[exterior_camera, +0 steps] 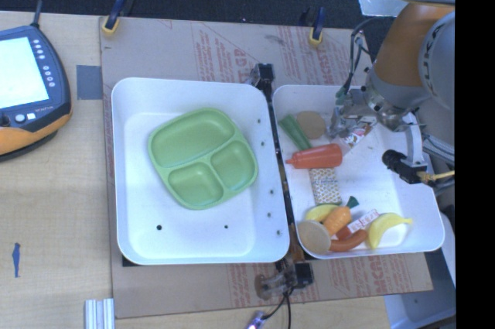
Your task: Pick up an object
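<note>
My gripper hangs over the upper middle of the right bin, reaching in from the right. Just below and left of it lies an orange-red carrot-shaped toy. To its left, a tan round piece sits beside a green stick-shaped toy. A small red and white item shows right at the gripper's lower edge; whether it is held is unclear. A waffle-patterned piece lies below the carrot.
A pile at the right bin's front holds a yellow banana, a small orange carrot, a tan disc and other toys. The left bin carries a green divided plate. A control pendant lies far left.
</note>
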`<act>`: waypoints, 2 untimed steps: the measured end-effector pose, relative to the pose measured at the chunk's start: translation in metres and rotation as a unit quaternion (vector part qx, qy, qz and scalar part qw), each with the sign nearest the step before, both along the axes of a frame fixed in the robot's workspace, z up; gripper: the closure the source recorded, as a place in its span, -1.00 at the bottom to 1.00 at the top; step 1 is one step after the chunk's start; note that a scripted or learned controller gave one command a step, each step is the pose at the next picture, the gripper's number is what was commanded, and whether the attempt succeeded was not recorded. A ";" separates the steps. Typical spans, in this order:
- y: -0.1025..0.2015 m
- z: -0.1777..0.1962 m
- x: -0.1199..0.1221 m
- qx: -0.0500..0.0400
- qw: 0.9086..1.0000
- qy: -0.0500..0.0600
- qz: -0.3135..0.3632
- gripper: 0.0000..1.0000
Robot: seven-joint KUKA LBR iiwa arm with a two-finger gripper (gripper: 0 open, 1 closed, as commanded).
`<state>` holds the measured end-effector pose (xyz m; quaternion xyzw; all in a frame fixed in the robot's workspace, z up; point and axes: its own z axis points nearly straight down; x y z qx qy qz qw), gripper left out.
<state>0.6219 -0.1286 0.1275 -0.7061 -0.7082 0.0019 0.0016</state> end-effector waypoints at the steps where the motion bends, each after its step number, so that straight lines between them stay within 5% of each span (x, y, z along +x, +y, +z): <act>1: 0.000 0.000 0.000 0.000 1.000 0.000 0.000 -1.00; 2: 0.026 -0.027 -0.039 0.000 1.000 -0.001 0.001 -1.00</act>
